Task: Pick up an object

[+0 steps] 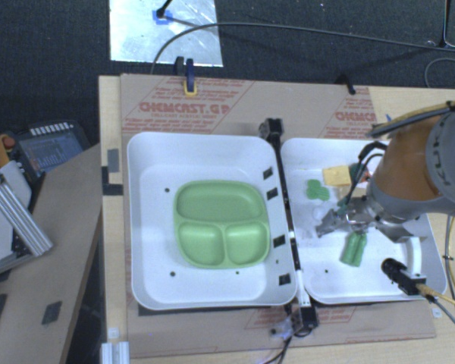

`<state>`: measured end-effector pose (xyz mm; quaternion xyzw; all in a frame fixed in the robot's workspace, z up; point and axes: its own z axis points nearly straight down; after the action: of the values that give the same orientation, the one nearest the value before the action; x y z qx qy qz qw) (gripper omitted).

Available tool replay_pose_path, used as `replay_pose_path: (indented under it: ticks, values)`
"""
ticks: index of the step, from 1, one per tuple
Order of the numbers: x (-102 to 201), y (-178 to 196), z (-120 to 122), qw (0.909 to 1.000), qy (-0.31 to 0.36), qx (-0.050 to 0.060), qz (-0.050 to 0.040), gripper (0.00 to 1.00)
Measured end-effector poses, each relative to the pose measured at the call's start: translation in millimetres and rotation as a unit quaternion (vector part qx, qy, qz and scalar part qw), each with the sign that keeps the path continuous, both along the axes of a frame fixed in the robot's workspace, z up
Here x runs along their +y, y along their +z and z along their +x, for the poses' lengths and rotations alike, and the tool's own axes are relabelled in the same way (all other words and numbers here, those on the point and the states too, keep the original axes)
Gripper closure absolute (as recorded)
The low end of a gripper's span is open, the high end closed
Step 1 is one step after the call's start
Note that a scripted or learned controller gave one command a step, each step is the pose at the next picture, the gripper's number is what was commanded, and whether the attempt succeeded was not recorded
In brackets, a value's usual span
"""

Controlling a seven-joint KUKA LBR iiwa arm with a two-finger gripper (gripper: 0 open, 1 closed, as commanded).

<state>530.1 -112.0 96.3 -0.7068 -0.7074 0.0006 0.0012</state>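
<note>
Gripper (341,222) low in right white bin (318,287), beside green cylindrical block (353,249); grasp state cannot tell. Risk: off-centre closure nudges block away; small green piece (316,189), yellow block (335,176) near.

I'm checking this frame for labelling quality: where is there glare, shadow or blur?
Camera view: the metal sheet at top glares brightly; the white bins look evenly lit with soft shadows at the walls; the gripper is slightly blurred, so small items near the green cylinder are hard to make out.
</note>
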Motion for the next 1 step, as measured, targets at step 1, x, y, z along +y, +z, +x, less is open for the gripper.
replay_pose_path:
  ticks: [1]
  values:
    - [0.2,-12.1,0.7,1.0000,0.000,-0.002,-0.0003,0.00]
